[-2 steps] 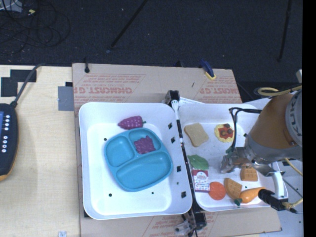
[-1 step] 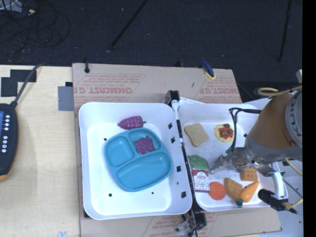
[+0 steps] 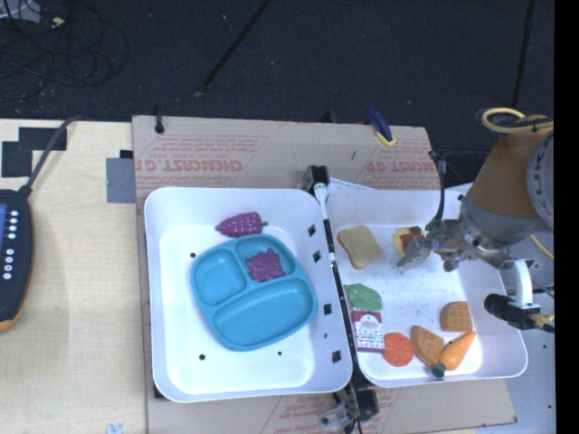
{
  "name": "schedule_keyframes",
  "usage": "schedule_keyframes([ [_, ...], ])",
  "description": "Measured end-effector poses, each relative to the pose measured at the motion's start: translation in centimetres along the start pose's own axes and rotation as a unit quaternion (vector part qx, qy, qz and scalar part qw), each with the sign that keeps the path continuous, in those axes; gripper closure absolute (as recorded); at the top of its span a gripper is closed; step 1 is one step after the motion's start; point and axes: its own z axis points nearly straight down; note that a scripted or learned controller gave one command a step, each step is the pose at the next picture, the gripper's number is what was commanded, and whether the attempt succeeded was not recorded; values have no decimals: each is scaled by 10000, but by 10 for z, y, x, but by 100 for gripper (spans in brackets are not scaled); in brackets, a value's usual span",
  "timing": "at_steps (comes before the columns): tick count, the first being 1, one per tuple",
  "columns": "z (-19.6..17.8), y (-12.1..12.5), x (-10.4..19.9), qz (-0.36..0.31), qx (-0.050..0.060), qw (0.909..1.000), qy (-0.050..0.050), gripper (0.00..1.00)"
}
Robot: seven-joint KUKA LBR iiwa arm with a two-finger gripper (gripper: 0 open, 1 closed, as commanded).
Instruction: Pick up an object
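My gripper (image 3: 417, 253) hangs low over the upper middle of the right bin (image 3: 503, 365), at the end of the grey arm with its orange band (image 3: 503, 175). A small yellow and red toy (image 3: 405, 238) lies right beside the gripper's left side; whether they touch is unclear. A tan bread slice (image 3: 359, 245) lies further left. Along the bin's front sit a green leaf (image 3: 363, 295), a red and white packet (image 3: 367, 329), a red tomato (image 3: 397, 349), a brown pastry (image 3: 426, 343), an orange carrot (image 3: 458, 350) and a waffle-like biscuit (image 3: 456, 316).
The left bin (image 3: 156, 269) holds a blue divided plate (image 3: 258, 306) with purple grapes (image 3: 264, 264) in one compartment, and a magenta fruit (image 3: 240, 224) behind the plate. A divider wall (image 3: 324, 260) separates the bins. A dark device (image 3: 11, 253) lies at the far left.
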Motion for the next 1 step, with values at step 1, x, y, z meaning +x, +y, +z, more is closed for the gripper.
schedule_keyframes([
  [1, -35, -56, -45, 27, 39, 10000, 3, 0],
])
